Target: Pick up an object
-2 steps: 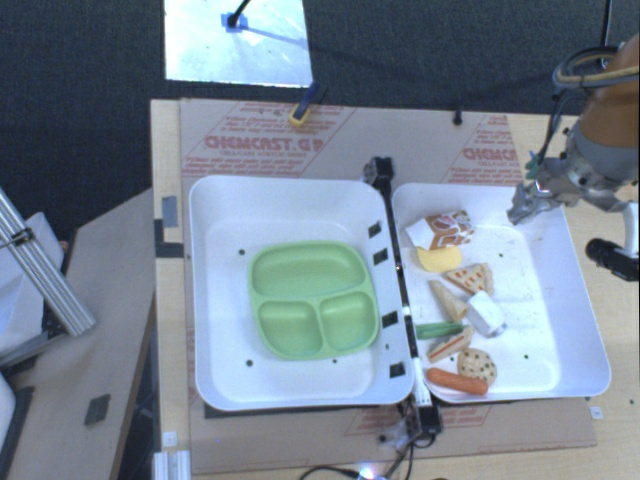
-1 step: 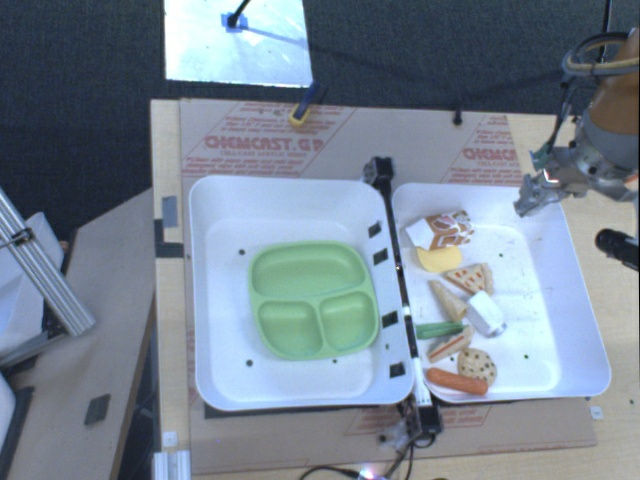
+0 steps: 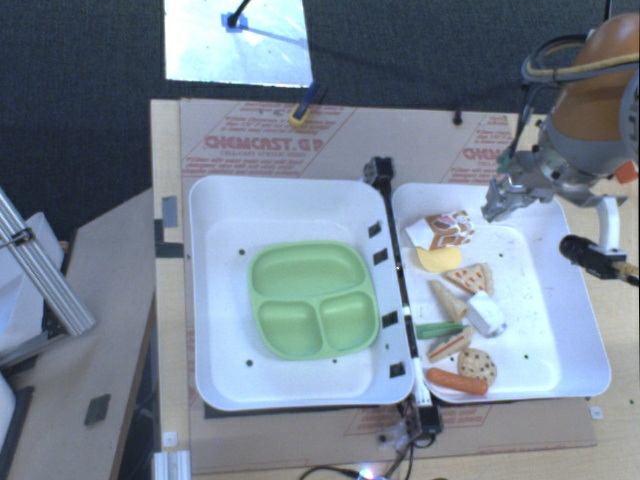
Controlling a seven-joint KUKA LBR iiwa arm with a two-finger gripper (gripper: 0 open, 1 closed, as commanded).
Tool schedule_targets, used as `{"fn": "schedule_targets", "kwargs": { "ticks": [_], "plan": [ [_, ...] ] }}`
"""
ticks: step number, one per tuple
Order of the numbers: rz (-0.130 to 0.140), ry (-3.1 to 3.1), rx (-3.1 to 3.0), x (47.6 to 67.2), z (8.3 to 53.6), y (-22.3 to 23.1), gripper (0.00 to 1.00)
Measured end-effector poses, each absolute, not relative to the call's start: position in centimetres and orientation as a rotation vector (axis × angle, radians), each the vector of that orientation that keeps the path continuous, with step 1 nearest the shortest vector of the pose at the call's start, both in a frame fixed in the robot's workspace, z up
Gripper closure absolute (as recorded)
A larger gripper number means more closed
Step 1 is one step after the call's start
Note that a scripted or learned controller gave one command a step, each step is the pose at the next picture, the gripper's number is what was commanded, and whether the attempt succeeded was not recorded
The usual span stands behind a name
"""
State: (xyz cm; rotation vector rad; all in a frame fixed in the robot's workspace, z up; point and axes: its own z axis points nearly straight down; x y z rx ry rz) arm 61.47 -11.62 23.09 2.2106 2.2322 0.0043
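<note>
A pale green tray (image 3: 310, 300) lies in a white bin (image 3: 222, 208). The other white bin (image 3: 560, 268) holds a yellow slice (image 3: 438, 259), an orange carrot (image 3: 456, 380), a speckled brown cookie (image 3: 477, 366) and a green bean (image 3: 438, 329).

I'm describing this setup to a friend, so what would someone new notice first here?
Probably the green divided tray, lying alone in the left bin. Next, the jumble of toy food along the left side of the right bin: a pizza slice, a cookie, a carrot. The claw hangs over that bin's back edge.
</note>
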Motion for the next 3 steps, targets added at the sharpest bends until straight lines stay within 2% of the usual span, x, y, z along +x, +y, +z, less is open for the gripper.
{"fn": "schedule_targets", "kwargs": {
  "ticks": [1, 2, 3],
  "plan": [
    [0.004, 2.232, 2.21, 61.4, 23.9, -6.3, 1.0],
    [0.003, 2.234, 2.212, 61.7, 21.8, -0.9, 1.0],
    [0.0, 2.229, 2.214, 61.0, 21.8, -0.6, 1.0]
  ]
}}
